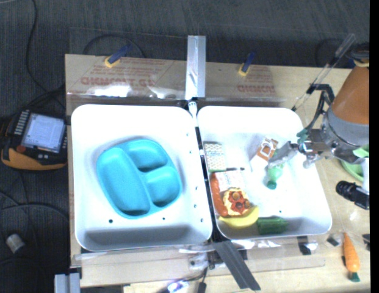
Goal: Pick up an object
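The right bin (311, 200) holds several objects. A small green bottle-like thing (273, 176) lies near its middle, with an orange and white packet (266, 148) just above it. A patterned packet (213, 155) and a red and orange pizza-print pack (231, 198) lie by the left wall. A yellow banana (240, 220) and a dark green item (272, 225) rest at the front. My gripper (282, 156) reaches in from the right, low over the bin. Its tips are between the orange packet and the green bottle, close to both. I see nothing held.
The left bin (85, 224) holds a blue divided tray (139, 176). An orange carrot-like toy (351, 259) lies on the bench right of the bins. A handheld screen device (36, 137) sits on the floor at the left.
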`<state>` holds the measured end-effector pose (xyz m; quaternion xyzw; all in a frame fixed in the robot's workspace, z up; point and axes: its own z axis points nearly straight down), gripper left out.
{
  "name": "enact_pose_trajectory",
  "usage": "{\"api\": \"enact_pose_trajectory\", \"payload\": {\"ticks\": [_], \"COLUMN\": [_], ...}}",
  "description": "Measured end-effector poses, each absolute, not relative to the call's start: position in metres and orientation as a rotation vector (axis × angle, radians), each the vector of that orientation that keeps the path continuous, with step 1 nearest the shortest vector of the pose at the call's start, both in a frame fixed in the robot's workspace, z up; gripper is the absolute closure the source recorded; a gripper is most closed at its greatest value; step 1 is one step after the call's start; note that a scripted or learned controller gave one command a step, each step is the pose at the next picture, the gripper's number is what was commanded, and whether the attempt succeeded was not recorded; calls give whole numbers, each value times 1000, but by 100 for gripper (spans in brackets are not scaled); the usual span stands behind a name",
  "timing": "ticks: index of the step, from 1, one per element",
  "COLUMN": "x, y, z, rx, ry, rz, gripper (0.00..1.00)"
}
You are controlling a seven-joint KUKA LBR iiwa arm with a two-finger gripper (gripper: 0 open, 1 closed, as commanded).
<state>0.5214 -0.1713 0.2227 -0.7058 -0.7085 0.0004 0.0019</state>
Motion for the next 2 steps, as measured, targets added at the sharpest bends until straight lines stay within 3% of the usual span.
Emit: {"api": "enact_pose_trajectory", "payload": {"ticks": [1,2], "x": [536,537], "y": [-200,-200], "z": [89,98], "rx": [-2164,-2166], "ry": [-2285,-2286], "rz": [-10,-13], "gripper": [0,100]}}
